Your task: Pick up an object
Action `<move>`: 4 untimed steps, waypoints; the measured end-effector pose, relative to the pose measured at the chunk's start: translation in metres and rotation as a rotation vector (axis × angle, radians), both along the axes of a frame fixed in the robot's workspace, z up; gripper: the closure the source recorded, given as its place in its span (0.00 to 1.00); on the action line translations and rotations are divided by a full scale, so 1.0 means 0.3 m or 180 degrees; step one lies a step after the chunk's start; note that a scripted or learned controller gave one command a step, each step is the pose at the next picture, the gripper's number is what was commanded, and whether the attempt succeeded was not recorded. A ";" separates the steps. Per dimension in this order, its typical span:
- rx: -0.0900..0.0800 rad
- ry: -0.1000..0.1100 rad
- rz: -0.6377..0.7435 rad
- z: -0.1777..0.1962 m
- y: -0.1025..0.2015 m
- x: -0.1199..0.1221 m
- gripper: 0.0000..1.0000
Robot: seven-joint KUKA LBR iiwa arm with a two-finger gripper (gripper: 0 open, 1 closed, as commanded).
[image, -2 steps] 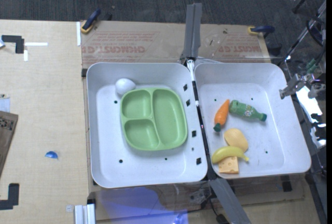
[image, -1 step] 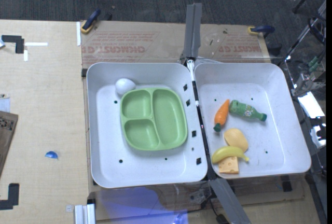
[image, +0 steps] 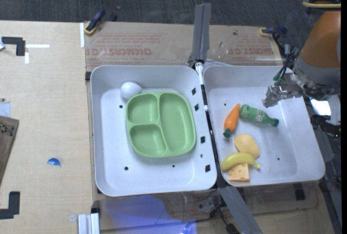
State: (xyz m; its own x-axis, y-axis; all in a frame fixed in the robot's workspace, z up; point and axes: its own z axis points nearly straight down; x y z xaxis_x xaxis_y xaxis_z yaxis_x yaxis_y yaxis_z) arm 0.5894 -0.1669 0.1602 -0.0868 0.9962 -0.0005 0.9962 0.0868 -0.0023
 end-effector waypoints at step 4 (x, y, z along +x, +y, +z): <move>0.0000 -0.0003 0.0851 0.103 0.291 0.014 1.00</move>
State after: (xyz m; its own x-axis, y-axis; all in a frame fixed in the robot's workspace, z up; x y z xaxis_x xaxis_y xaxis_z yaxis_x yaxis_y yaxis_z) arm 0.5937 -0.0797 0.1913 -0.3468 0.9379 -0.0006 0.9379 0.3468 -0.0014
